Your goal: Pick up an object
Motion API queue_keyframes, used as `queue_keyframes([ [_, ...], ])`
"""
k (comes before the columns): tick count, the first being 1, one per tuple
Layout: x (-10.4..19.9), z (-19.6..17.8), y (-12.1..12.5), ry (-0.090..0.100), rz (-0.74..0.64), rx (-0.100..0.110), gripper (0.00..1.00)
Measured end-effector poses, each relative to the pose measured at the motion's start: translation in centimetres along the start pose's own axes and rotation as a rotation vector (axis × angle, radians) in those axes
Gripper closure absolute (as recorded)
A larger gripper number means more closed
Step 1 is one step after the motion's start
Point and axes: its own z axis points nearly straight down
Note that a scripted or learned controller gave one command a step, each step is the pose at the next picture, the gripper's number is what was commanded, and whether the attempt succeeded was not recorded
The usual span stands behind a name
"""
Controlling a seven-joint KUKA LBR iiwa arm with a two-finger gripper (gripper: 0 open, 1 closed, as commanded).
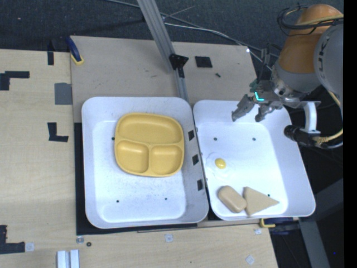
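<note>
My gripper (250, 115) hangs over the far part of the right bin (290, 166), its two dark fingers spread open with nothing between them. On that bin's floor lies a small yellow ball (220, 163), below and left of the gripper. Near the bin's front edge rest a tan rounded bread-like piece (231, 199) and a tan triangular wedge (257, 200), touching each other. All three lie well apart from the gripper.
The left bin (100, 166) holds a yellow divided plate (149, 144) with three compartments. A grey metal pole (162, 32) slants down to the gap between the bins. The arm's orange band (304, 43) and cables sit at the upper right.
</note>
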Motion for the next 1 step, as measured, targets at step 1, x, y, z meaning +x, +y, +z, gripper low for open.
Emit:
queue_keyframes([
  [1, 0.00, -0.16, 0.10, -0.001, -0.001, -0.004, 0.00],
])
